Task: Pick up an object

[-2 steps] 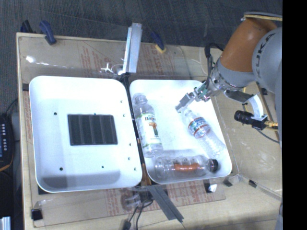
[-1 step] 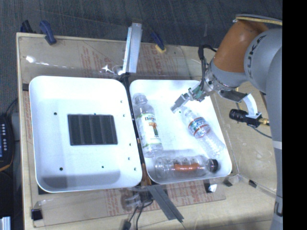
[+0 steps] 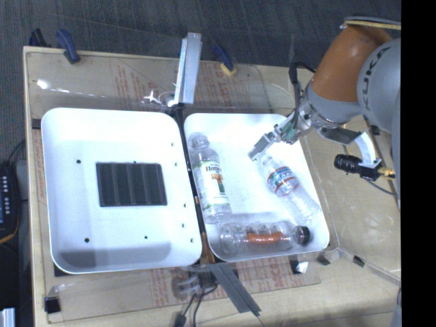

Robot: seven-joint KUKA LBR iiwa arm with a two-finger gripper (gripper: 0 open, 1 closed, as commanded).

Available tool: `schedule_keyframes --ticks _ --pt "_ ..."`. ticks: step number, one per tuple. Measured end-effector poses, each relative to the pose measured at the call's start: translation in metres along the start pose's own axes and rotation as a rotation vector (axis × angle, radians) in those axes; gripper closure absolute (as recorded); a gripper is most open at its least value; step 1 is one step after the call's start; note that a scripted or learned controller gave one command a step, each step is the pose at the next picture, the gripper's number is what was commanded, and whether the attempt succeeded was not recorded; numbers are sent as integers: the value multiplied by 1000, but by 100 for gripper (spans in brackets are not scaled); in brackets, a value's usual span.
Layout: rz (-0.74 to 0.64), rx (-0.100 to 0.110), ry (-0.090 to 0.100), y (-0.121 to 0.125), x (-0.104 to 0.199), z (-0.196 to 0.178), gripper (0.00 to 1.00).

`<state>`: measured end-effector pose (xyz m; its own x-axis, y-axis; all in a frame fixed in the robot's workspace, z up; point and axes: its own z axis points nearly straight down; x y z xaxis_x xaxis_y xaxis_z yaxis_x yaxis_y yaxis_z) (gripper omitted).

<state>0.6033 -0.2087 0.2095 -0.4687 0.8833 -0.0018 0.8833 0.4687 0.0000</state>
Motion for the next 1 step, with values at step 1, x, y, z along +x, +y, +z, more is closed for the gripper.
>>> schedule_keyframes --ticks 1 --pt "-93 2 4 -18 9 -3 0"
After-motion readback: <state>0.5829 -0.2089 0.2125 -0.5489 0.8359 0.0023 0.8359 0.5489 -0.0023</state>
